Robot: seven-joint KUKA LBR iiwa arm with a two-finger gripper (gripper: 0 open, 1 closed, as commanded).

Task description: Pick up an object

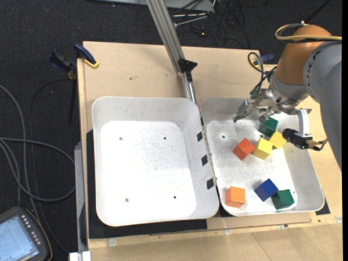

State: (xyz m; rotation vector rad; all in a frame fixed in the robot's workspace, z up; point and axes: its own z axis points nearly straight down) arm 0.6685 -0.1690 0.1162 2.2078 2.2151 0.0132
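Grey arm (pixel 321 64) with orange band reaching in from the right, wrist bent down over the far end of the right bin (pixel 304 170). Pincer (pixel 255 109) low over that bin's far part, just beyond the green cube (pixel 268 127). Fingers too blurred and hidden by the wrist to judge; can't tell whether spread or pressed together. Nothing visibly between them.

Positions relative to the green cube:
- Two yellow cubes just nearer the camera: one (pixel 277 140) touching or nearly touching it on the right, the other (pixel 262 148) directly below, the two yellows pressed together.
- Orange-red cube (pixel 244 148) to the lower left, beside the second yellow, tilted.
- Orange cube (pixel 235 196) well apart toward the near left corner of the bin.
- Blue cube (pixel 266 189) well apart toward the near edge, touching a dark green cube (pixel 283 199) on its right.
- Small black part (pixel 293 137) attached by the wrist, just right of the first yellow cube.

Left bin (pixel 109 162) well apart to the left, speckled white floor with a few dark dots. Both bins side by side on the tan counter (pixel 136 72). Metal pole (pixel 166 29) running diagonally from the top toward the seam between bins. Blue-and-yellow clamp (pixel 81 56) at the counter's far left corner. Black cables (pixel 27 162) on the dark floor left of the counter, screen device (pixel 19 238) in the bottom left corner.
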